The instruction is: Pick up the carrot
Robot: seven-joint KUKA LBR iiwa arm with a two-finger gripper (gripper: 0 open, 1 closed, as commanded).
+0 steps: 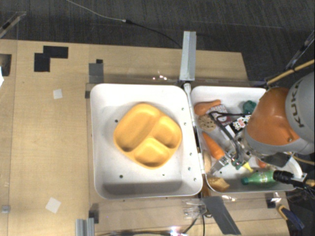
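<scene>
The carrot (212, 145) is a short orange piece lying at a slant near the left wall of the right bin (230, 90). My gripper (228, 159) hangs low over the bin's front middle, right beside the carrot's lower right end. Whether it touches the carrot cannot be made out. The arm's orange band (269, 117) covers much of the bin's right half.
The left bin (101, 132) holds a yellow divided plate (147, 134). Around the carrot lie an orange-brown sausage-like piece (206, 106), a beige perforated piece (206, 124), a green bottle (258, 178), a brown chunk (219, 183) and a green item (249, 104).
</scene>
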